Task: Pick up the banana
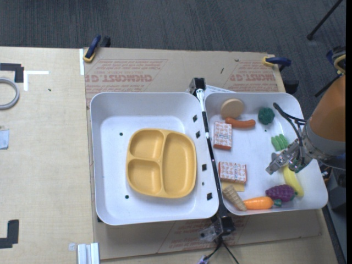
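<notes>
1. From the camera view, the bench [44, 164] is pale wood, with black tape marks at its left edge and a grey tape ring near the upper left corner.
2. Beyond the bench lies dark grey carpet [181, 12].
3. A sheet of brown cardboard [143, 70] with red print lies under both bins, held at its far corners by blue-and-yellow clamps.
4. The left bin [104, 164] holds a yellow divided tray [163, 162] with three compartments.
5. The right bin [250, 147] holds scattered toy food: a round bun and a sausage at the top, two red-and-white boxes along the left side, a dark green piece and a light green piece toward the right, and a cone, a carrot and purple grapes along the near edge.
6. The banana [293, 182] lies near the right bin's right wall, just above the grapes.
7. The gripper [283, 163] hangs right at the banana's upper end, the arm's grey and orange body entering from the right.
8. I cannot tell how the gripper is set, nor whether it touches the banana.
</notes>
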`<state>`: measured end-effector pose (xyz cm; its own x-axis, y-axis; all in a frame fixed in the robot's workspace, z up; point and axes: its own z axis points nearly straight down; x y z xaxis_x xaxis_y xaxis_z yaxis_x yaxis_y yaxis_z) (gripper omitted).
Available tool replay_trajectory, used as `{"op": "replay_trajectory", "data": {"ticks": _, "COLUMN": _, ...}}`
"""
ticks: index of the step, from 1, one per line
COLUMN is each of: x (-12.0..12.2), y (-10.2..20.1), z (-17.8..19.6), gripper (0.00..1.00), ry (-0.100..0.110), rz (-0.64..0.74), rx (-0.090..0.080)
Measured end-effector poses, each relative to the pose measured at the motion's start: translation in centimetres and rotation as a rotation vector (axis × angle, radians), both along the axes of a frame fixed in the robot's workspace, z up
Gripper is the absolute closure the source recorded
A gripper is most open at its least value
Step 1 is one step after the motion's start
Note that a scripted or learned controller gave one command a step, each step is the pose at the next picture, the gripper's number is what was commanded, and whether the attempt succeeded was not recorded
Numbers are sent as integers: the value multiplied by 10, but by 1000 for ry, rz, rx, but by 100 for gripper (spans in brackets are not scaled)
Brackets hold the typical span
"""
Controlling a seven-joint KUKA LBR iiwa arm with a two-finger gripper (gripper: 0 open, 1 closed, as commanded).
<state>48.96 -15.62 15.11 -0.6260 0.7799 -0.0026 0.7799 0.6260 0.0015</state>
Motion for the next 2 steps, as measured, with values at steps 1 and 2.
{"op": "replay_trajectory", "data": {"ticks": 1, "x": -1, "y": 7, "z": -59, "gripper": 100, "ry": 3, "rz": 227, "rx": 1}}
{"op": "replay_trajectory", "data": {"ticks": 2, "x": -1, "y": 7, "z": -59, "gripper": 0, "ry": 3, "rz": 227, "rx": 1}}
